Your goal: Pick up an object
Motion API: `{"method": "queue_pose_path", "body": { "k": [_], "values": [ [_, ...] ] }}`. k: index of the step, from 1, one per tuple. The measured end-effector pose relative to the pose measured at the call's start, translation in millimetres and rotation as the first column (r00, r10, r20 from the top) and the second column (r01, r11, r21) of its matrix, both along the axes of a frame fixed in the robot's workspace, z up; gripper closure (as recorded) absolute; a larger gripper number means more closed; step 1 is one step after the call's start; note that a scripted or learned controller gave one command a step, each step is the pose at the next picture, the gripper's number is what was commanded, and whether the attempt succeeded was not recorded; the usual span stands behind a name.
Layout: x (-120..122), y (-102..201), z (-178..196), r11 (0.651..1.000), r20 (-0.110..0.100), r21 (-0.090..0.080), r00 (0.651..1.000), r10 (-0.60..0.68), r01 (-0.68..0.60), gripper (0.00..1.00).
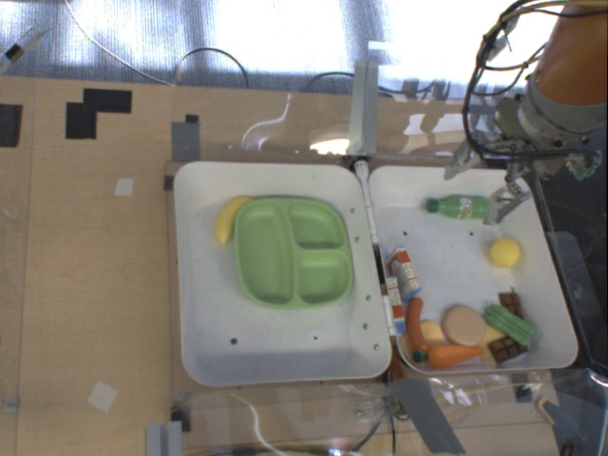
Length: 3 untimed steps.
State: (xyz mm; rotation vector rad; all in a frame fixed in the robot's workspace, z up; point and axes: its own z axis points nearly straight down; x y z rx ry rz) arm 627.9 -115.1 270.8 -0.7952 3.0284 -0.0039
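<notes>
My gripper [482, 190] hangs over the far right part of the right bin [560, 297], fingers open and nothing between them. One fingertip [502, 207] is right next to the right end of a green bottle [458, 206] that lies on its side; I cannot tell if they touch. A yellow ball [505, 252] rests a little nearer, below the gripper. At the bin's near edge lie a carrot [454, 355], a tan round piece [465, 325], a green pod [510, 323], a chocolate bar [509, 347] and a red sausage [414, 319]. A small carton [405, 273] lies by the divider.
The left bin [275, 354] holds a green divided plate [293, 252] with a banana [228, 218] tucked at its left edge. A grey post [363, 107] rises behind the seam between the bins. Black cables [489, 65] loop off the arm at upper right.
</notes>
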Motion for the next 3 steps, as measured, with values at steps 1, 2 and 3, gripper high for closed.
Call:
{"method": "queue_pose_path", "body": {
  "k": [1, 2, 3],
  "values": [
    [42.0, -19.5, -120.2, 0.967, -0.005, 0.001, 0.967, 0.255, -0.255, 0.0],
    [41.2, 26.1, -161.4, 0.972, -0.001, 0.001, 0.972, 0.236, -0.236, 0.0],
    [-46.8, 0.6, -180.5, 0.991, 0.003, -0.002, 0.991, 0.136, -0.136, 0.0]
  ]
}}
